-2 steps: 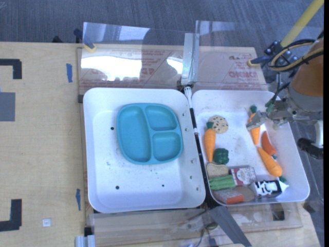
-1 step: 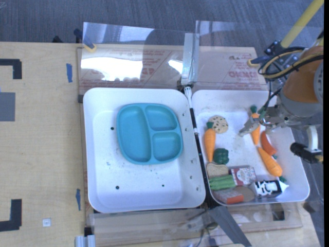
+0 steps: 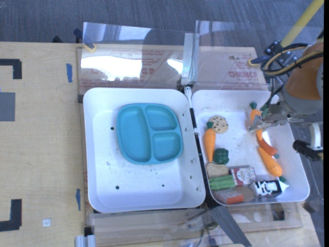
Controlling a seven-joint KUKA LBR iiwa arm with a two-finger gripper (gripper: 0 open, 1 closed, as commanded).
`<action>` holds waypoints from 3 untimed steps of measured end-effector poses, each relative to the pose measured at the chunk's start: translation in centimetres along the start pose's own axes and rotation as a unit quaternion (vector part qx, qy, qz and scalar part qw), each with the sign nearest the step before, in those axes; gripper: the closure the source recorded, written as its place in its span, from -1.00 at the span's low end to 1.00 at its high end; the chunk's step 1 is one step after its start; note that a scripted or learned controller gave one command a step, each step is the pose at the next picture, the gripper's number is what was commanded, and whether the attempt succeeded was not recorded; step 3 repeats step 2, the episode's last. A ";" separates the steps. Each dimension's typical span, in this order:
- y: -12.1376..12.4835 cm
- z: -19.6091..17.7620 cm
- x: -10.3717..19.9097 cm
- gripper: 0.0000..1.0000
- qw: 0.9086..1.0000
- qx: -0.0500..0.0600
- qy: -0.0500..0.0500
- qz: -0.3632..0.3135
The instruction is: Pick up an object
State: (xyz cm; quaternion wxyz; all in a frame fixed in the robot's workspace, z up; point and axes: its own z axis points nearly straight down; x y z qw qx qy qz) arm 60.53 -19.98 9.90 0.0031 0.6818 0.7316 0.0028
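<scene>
Gripper (image 3: 258,123) sits low in the right bin (image 3: 300,189), near its back right corner, right at the top end of a small carrot (image 3: 254,113). Whether its fingers are apart or together cannot be told at this slant, and nothing is seen held between them.

Candidate objects all lie in the right bin: the small carrot by the gripper, a red-and-orange piece (image 3: 266,143) just in front of it, a second carrot (image 3: 271,161) along the right edge, a larger carrot (image 3: 209,144) near the left wall, a cookie (image 3: 218,123) beside its top, a green broccoli-like piece (image 3: 221,156), and a cluster along the front edge with a black-and-white item (image 3: 268,188).

Risks, as judged:
- Small carrot and red-and-orange piece lie close together; a closing grasp may nudge one and miss both.
- Carrots are tapered and smooth; a pinch near the tip could squeeze the piece out.
- Proximity to the bin's right wall may cause contact.

Left bin (image 3: 97,189) carries a blue divided plate (image 3: 149,134).

Writing: reddish print on the clear panels (image 3: 133,60) behind the bins, too glared to read. Label on a small packet (image 3: 243,176) at the front edge is illegible.
</scene>
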 end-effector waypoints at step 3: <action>2.2 -10.5 7.5 1.00 0.980 -0.001 -0.001 -0.201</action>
